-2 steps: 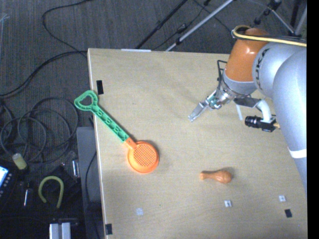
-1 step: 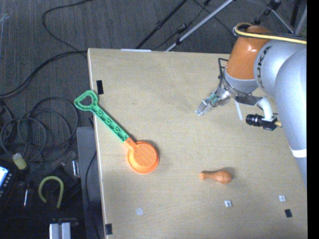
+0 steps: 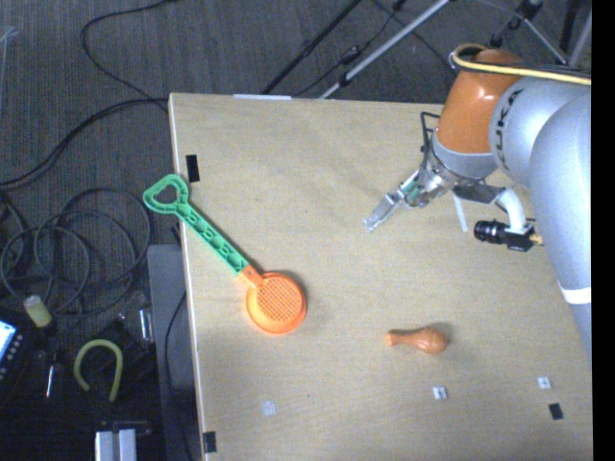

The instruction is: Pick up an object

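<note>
Smooth orange drumstick toy [image 3: 418, 339], green-handled mesh sieve [image 3: 231, 257], pincer [image 3: 373, 223] state unclear

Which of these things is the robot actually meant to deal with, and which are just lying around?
For the job:
- hand
- green-handled orange sieve
- small orange gourd-shaped toy

Just lying about:
- black cables on the floor
- green U-shaped piece
- metal stand legs

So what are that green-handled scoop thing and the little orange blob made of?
The sieve looks like moulded plastic: flat saturated green handle, orange mesh head, dull sheen. The small orange drumstick-shaped piece also seems plastic or rubber, smooth and slightly glossy; the picture can't settle which. The surface beneath looks like matte tan board.
</note>
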You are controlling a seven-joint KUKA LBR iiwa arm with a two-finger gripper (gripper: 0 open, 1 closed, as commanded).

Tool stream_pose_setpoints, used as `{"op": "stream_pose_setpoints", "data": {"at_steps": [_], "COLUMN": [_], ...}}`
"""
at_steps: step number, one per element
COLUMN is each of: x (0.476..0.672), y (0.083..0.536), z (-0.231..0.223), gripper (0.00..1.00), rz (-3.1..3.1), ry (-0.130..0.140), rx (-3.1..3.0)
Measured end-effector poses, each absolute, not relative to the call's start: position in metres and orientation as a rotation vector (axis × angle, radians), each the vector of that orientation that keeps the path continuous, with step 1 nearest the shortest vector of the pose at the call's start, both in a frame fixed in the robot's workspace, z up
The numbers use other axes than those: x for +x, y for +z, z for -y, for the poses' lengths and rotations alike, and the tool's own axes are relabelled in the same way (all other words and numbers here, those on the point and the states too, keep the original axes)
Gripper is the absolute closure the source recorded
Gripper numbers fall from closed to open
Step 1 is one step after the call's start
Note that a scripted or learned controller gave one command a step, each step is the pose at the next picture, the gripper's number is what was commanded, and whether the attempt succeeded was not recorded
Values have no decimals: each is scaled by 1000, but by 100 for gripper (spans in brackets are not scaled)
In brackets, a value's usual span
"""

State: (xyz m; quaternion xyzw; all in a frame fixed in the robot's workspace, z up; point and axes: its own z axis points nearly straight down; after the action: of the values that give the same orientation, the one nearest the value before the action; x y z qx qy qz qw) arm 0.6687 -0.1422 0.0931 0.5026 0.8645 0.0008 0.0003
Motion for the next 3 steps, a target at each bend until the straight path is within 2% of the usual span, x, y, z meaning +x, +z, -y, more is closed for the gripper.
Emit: {"op": "stream_pose_setpoints", "data": {"at_steps": [1, 2, 3], "x": [669, 669, 640], "y": [102, 280, 174], "z": [142, 121, 113], "gripper": [100, 100, 100], "rz": [-2714, -2667, -2701], "ry": [6, 0, -2], "rx": [1580, 1657, 1605]}}
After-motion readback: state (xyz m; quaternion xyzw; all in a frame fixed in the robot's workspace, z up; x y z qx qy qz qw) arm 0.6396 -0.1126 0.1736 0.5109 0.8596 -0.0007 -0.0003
